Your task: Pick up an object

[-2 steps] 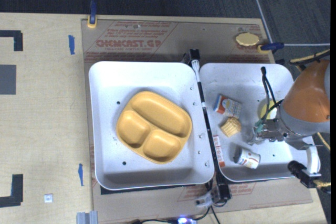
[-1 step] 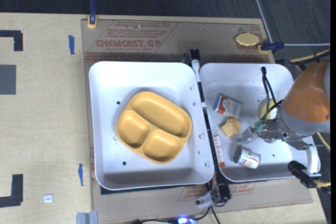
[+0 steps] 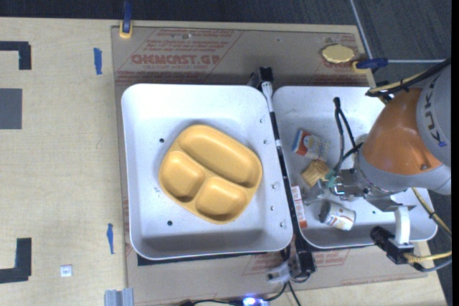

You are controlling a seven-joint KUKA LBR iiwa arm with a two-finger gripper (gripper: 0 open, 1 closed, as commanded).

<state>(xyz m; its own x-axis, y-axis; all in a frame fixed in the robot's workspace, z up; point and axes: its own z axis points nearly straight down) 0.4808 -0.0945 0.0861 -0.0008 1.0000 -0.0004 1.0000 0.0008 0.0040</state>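
The right bin (image 3: 308, 111) holds a few small items. A red, white and blue packet (image 3: 308, 145) lies near its left wall. Below it sits a tan block (image 3: 314, 173), and a small white and dark cylinder (image 3: 337, 217) lies on its side near the front wall. My gripper (image 3: 336, 184) hangs low over this bin, just right of the tan block and above the cylinder. The grey wrist and orange band (image 3: 401, 143) hide most of it. Nothing is visibly held. A large yellow three-compartment tray (image 3: 209, 172) lies in the left bin (image 3: 143, 111).
A black divider rail (image 3: 280, 154) runs between the bins. Black cables (image 3: 343, 129) loop from the wrist over the right bin. A tan disc (image 3: 338, 54) and blue clamps (image 3: 126, 18) sit on the cardboard sheet behind the bins.
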